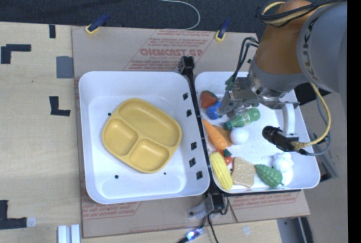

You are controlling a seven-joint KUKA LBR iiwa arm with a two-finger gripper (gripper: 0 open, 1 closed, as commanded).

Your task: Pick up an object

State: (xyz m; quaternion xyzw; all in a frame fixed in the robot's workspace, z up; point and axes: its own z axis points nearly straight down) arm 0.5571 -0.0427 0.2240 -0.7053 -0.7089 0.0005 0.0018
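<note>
Gripper (232,102) is seen low in the right bin (307,182), centre-right of frame; open or shut cannot be told, and no object is seen held. Green bottle (243,119) lies just below it, beside the white ball (240,136). Bottle is judged light, rigid, slick plastic; best gripped across mid-body, since rolling is likely.

arm (324,39): grey casing, black lettering | orange band (279,39) above wrist | yellow and black cables looped alongside | gripper (237,98): grey metal
</note>
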